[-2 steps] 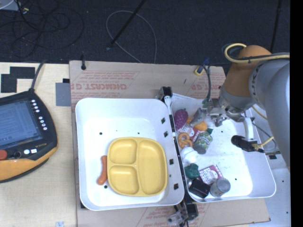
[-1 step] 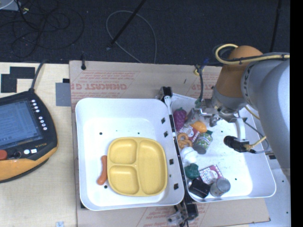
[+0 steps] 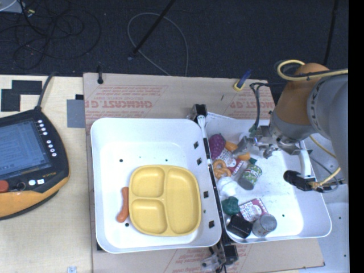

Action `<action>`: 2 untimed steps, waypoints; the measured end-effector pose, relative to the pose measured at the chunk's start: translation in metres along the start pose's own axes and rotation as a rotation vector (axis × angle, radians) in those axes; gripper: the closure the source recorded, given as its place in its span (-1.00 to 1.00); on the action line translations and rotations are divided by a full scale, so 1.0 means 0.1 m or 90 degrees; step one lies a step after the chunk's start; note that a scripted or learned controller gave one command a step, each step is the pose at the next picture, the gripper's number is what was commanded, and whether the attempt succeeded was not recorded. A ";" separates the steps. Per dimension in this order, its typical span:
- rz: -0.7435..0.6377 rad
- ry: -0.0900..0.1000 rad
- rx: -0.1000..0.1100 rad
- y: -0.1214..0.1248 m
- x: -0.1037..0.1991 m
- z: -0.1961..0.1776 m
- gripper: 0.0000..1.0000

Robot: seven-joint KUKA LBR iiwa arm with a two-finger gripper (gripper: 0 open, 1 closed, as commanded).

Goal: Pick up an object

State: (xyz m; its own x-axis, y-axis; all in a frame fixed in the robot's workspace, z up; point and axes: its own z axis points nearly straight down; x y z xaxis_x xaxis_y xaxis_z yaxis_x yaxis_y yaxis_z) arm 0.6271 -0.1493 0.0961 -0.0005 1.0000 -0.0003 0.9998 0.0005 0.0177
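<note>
Nearest the camera, a grey can [image 3: 263, 224] and a black block [image 3: 239, 227] are being kept in the right bin [image 3: 310, 223], heaped against its left wall. Higher up, a green bottle [image 3: 249, 175] is lying tilted, its long axis running from lower left to upper right (a likely target). Above it, the gripper [image 3: 257, 143] is being held low; its opening cannot be told.
</note>
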 end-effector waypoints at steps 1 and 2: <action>0.001 -0.001 -0.001 -0.43 0.04 0.00 -1.00; 0.002 -0.002 -0.001 -0.87 0.07 0.00 -1.00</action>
State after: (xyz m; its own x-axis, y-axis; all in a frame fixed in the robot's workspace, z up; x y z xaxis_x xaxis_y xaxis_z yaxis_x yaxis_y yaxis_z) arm 0.5406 -0.1423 0.0944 0.0023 1.0000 -0.0030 0.9998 -0.0022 0.0188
